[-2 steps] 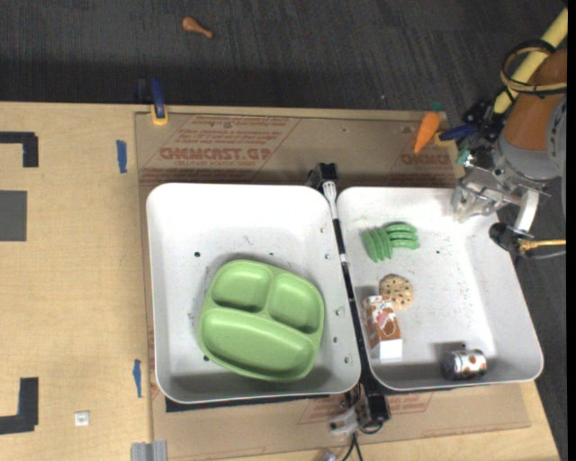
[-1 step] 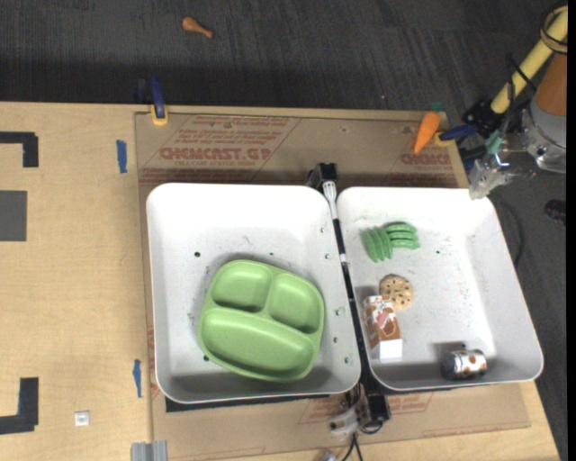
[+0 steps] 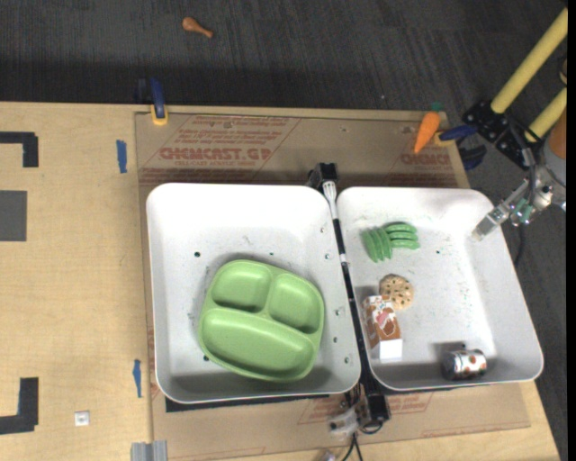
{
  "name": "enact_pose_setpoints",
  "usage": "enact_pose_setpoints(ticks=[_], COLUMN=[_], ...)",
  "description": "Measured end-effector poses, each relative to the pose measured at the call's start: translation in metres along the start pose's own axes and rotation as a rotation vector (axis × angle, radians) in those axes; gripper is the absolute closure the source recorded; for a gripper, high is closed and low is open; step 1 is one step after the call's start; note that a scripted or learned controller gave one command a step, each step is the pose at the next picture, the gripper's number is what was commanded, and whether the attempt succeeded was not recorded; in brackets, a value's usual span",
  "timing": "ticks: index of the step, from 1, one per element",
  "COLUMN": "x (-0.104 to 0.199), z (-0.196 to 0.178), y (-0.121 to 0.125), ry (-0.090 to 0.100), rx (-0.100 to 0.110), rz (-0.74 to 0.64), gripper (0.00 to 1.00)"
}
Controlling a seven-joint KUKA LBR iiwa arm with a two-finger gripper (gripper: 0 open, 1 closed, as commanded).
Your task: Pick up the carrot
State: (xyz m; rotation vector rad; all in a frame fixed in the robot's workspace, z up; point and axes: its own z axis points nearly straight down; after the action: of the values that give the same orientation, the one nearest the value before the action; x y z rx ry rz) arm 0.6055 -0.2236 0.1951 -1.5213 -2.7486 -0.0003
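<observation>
The carrot (image 3: 427, 131) is small and orange with a green top. It lies on the cardboard bench behind the right bin (image 3: 504, 297), outside it, near a blue clamp (image 3: 457, 134). My gripper (image 3: 509, 212) hangs at the right bin's far right rim, well to the right of the carrot and nearer the camera. Nothing is seen held in it.
The left bin (image 3: 180, 270) holds a green divided plate (image 3: 262, 319). In the right bin lie a green ridged toy (image 3: 391, 239), a cookie (image 3: 395, 290), a snack packet (image 3: 382, 325) and a small can (image 3: 463, 362). Yellow poles (image 3: 533, 61) slant at the top right. A small orange item (image 3: 195, 27) lies on the floor beyond.
</observation>
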Motion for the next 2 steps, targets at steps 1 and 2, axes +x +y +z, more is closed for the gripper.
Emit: enact_pose_setpoints(ticks=[1,2], x=[0.025,0.043], z=[-0.042,-0.064], y=[-0.04,-0.069], ry=[0.0,-0.001], rx=[-0.001,-0.001], rz=[-0.255,-0.552], gripper=[1.0,1.0])
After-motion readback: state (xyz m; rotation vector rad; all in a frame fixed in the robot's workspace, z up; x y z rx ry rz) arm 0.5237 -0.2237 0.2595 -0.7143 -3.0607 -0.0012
